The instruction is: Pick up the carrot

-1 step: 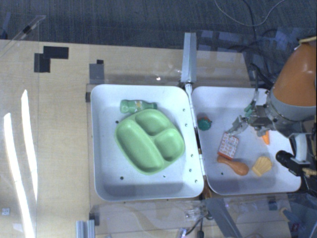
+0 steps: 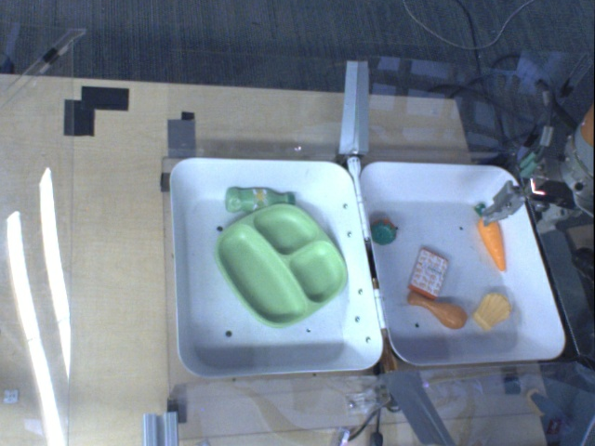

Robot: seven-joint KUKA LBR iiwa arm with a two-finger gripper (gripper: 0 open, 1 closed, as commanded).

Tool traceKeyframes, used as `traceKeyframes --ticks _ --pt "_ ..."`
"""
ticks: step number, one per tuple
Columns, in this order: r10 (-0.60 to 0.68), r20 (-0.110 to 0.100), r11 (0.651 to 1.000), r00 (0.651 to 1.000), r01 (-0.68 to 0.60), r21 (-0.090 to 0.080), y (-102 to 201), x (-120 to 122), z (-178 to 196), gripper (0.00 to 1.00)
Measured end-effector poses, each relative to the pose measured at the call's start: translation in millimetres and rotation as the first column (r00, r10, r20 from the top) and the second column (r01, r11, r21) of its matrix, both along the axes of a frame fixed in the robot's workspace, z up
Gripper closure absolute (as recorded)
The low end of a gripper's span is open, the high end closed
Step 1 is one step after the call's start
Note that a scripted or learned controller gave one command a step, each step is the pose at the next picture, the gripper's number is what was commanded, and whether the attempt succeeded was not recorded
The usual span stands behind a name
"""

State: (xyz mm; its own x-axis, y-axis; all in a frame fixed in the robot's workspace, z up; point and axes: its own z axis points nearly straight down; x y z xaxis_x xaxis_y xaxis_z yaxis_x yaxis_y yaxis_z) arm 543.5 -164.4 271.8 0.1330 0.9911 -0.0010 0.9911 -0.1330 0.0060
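Observation:
The carrot (image 2: 493, 242) is orange with a small green top and lies near the right wall of the right bin (image 2: 437, 179), pointing toward the front. My gripper (image 2: 503, 202) reaches in from the right and sits just above and behind the carrot's green end, close to it or touching it. Nothing is lifted; the carrot rests on the bin floor. The arm's wrist (image 2: 569, 167) hangs over the bin's right rim.
The right bin also holds a small teal and red item (image 2: 382, 232), a red-patterned box (image 2: 429, 270), an orange-brown piece (image 2: 438, 311) and a yellow ridged piece (image 2: 492, 311). In the left bin (image 2: 195, 342) lie a green divided plate (image 2: 282, 263) and a green bottle (image 2: 258, 197).

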Motion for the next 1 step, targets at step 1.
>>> traceKeyframes --ticks 1 --pt "-0.079 -0.002 0.997 0.997 0.079 0.001 -28.9 46.1 -39.8 0.00"
